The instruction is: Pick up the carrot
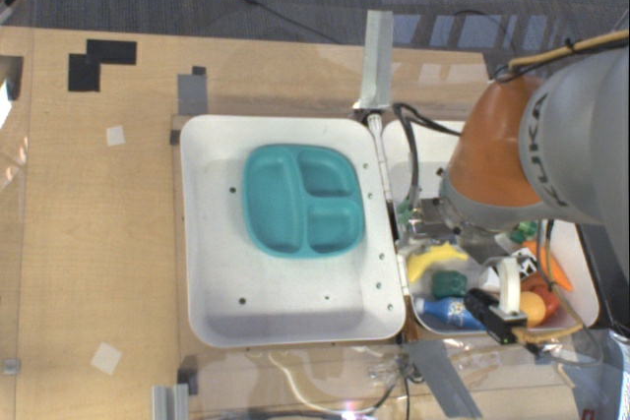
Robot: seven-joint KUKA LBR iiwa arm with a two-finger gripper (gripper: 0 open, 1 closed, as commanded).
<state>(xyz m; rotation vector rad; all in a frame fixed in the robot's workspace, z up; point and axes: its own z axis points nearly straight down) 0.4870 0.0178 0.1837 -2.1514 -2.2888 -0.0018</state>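
I judge the arm hangs low over the right shallow white bin (433, 152) because the toys are heaped there. I cannot tell whether the tool (430, 229) is open or closed. The slim orange carrot with a green top (551, 269) lies by that bin's right wall, just beside a round orange ball (533, 306).

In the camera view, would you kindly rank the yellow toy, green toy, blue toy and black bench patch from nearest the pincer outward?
From the pincer:
1. yellow toy, right bin, just below it.
2. green toy, below the yellow one.
3. blue toy, at the bin's lower edge.
4. black patch, bench's far left.
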